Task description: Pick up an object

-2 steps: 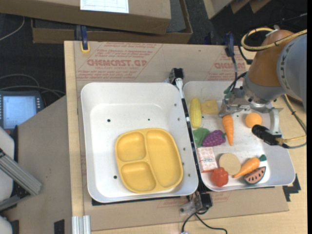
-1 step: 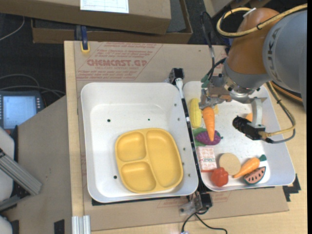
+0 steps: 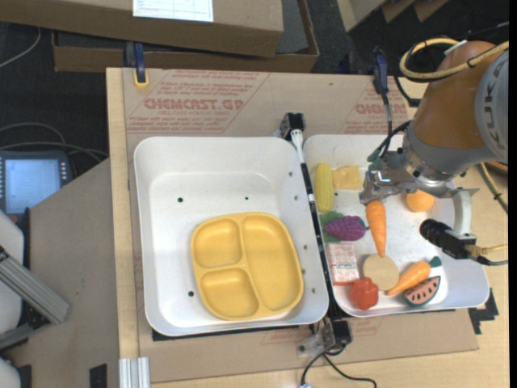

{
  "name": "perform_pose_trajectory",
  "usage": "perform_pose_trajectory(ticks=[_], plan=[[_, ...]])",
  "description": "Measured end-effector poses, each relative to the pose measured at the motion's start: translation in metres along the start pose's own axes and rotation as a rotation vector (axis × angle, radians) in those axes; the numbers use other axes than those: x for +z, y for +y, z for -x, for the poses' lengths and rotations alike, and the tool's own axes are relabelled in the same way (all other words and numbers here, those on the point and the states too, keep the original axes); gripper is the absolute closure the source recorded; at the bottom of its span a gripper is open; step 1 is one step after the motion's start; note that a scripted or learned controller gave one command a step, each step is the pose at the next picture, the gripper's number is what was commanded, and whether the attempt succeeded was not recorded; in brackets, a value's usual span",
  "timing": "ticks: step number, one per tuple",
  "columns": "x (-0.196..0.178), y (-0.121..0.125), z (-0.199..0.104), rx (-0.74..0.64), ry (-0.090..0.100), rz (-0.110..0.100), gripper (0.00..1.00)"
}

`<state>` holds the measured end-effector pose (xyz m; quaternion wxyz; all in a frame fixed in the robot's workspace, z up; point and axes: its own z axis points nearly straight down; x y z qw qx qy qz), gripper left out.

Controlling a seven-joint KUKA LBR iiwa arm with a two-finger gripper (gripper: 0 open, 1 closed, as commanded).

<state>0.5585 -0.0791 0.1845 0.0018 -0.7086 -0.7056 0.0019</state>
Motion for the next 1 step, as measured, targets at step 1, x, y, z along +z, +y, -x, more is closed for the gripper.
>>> perform_pose_trajectory(ticks=[1], plan=[[-0.0164,-0.0194,-0.0553,-0.010,0.003,0.002,1.00]])
